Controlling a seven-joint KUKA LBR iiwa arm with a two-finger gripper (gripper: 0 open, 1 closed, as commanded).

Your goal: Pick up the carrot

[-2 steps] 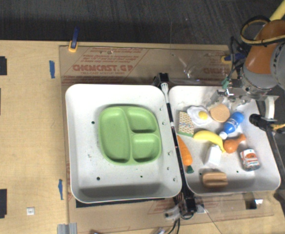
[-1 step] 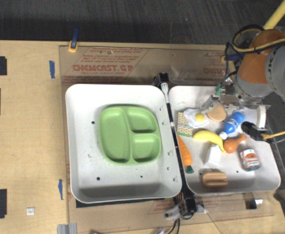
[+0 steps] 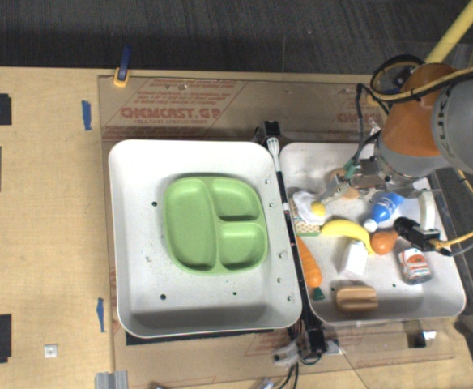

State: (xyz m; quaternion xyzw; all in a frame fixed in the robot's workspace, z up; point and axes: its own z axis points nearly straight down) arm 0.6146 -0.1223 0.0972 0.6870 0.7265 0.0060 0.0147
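The slender orange carrot (image 3: 308, 267) lies lengthwise along the left wall of the right shallow white plastic bin (image 3: 451, 286), against the divider between the two bins, with its green top pointing toward the near corner. The grey arm with the orange wrist band (image 3: 415, 120) reaches in from the right, and its two-finger gripper (image 3: 358, 177) hangs over the far part of that bin, well apart from the carrot; whether it is open or closed cannot be determined, and nothing is visibly held. Between gripper and carrot lie a curved yellow banana (image 3: 346, 232), a white rectangular block (image 3: 354, 258) and a brown bread-like loaf (image 3: 355, 297). A blue and white bottle (image 3: 385, 207) and a small red-labelled jar (image 3: 415, 265) occupy the right portion. The left white bin (image 3: 139, 282) carries a green three-compartment plate (image 3: 216, 222). Because the carrot rests against the wall, the approach probably requires finger alignment across its narrow width, with clearance on the wall side being the limiting factor. The pick has not yet begun.
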